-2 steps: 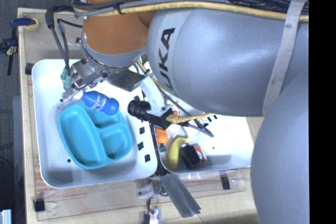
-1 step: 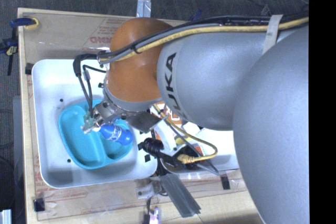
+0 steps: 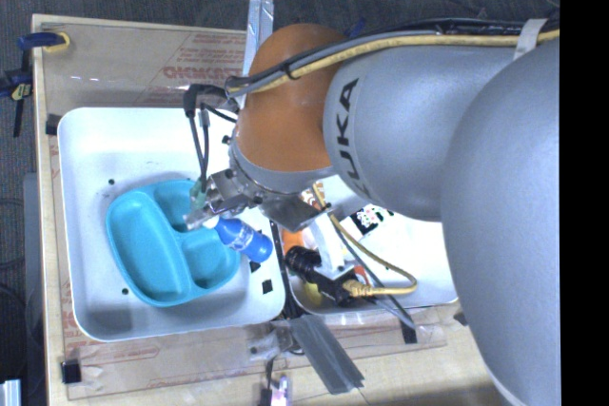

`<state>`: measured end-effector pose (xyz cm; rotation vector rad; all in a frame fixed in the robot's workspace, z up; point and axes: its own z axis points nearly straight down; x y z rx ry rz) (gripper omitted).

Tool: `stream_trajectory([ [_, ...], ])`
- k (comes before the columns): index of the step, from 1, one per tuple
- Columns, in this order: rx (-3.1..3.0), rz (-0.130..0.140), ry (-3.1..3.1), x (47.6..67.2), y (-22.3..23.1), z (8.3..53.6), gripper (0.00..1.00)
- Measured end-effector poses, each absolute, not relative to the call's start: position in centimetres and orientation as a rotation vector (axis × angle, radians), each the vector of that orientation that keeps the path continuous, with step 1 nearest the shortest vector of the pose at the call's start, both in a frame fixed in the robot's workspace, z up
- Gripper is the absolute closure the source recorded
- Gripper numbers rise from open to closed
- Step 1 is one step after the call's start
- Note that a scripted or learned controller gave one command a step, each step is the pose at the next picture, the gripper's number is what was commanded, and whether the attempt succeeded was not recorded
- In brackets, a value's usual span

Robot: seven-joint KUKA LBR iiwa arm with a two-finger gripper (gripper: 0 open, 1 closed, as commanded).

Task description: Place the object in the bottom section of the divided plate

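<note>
While hovering over the divided plate (image 3: 157, 247), the end effector (image 3: 211, 212) grips a blue object (image 3: 244, 240).

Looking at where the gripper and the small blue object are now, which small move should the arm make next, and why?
Probably a short move toward the view's bottom, then lower. The gripper sits over the blue divided plate, near the ridge between its sections, and the blue object lies at the plate's right rim beside it. I cannot tell whether the object is gripped, so checking that comes first.
</note>
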<state>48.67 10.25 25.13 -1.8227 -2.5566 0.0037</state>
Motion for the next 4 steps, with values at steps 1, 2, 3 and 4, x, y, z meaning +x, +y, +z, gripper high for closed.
stream_trajectory([
  [1,-1.839,0.007,-2.545,49.4,17.0,23.5,1.0],
  [2,-1.872,0.008,-2.519,47.6,9.0,22.1,1.0],
  [3,-1.872,0.007,-2.519,47.6,9.0,22.1,0.0],
  [4,-2.172,0.006,-2.266,47.5,12.2,9.0,0.0],
])
